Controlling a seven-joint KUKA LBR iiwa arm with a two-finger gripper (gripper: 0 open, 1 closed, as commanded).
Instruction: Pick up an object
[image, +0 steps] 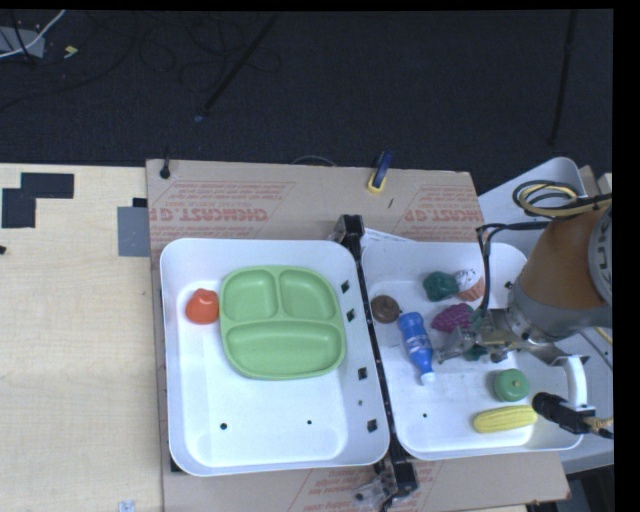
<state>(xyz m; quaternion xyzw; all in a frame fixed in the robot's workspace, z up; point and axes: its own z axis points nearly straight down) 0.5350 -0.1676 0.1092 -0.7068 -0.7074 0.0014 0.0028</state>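
Observation:
My gripper is low in the right bin, just below a purple bunch of grapes and to the right of a blue bottle lying on the bin floor. A dark green lump and a small orange and white item lie farther back. A brown round piece sits near the bin's left wall. In front of the gripper are a green round object and a yellow corn cob.
The left bin holds a light green divided plate and a small orange cup at its left side. A black divider separates the bins. The arm's grey and orange body overhangs the right bin's far right.

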